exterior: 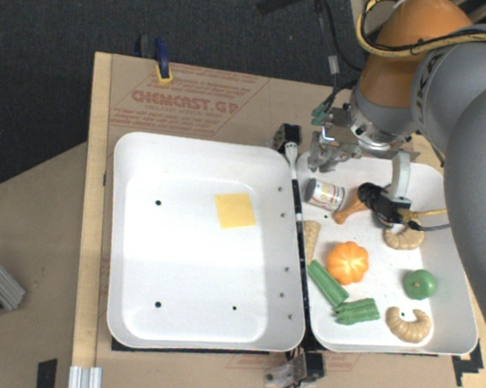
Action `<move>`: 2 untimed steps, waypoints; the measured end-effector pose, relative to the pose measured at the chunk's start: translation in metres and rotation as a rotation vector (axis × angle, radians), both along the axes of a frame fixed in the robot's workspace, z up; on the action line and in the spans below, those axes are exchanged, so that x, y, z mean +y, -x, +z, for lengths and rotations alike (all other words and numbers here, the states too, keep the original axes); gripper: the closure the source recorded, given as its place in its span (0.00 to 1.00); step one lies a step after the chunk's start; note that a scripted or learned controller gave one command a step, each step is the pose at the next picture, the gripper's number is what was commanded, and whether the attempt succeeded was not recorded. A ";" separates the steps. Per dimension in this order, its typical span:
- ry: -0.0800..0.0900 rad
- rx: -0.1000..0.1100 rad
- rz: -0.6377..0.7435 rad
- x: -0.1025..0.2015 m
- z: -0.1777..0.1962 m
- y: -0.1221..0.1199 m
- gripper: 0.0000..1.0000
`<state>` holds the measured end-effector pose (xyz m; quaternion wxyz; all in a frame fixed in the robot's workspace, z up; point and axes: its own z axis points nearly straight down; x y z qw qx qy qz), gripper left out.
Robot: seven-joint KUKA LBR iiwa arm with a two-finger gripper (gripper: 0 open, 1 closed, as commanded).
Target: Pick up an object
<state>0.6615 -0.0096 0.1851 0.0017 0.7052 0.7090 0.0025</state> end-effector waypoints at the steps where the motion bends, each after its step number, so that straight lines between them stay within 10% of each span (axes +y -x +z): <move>1: 0.000 -0.017 -0.001 0.035 0.223 -0.007 1.00; 2: -0.002 -0.015 0.001 0.073 0.361 0.008 1.00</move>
